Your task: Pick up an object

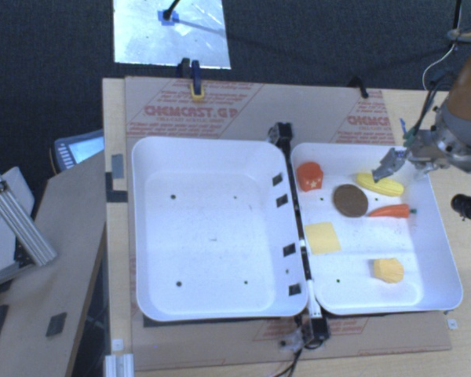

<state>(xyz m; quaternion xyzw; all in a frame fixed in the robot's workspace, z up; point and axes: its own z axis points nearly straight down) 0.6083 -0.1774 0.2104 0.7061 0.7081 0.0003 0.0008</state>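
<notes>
Arm: grey metal, orange band near the wrist, coming in at the right edge of the frame, upper half.
Gripper: grey fingers angled down and left over the far right part of the right bin, the tips just above the banana; how wide they stand cannot be told, and nothing is visibly caught between them.
Banana: yellow, smooth, curved plastic, lying flat right under the fingertips.
Brown disc: round, flat, matte, just left of the banana.
Carrot: slim orange taper with a dark tip, beside the disc on its right.
Red piece: blocky, glossy, upper left corner of the right bin.
Yellow slice: thin pale square, near the divider.
Yellow lump: bumpy, rounded, lower right.
Right bin: shallow white plastic, rounded rim.
Left bin: same white tray, with small dark specks.
Board: tan sheet with red lettering beneath both bins.
</notes>
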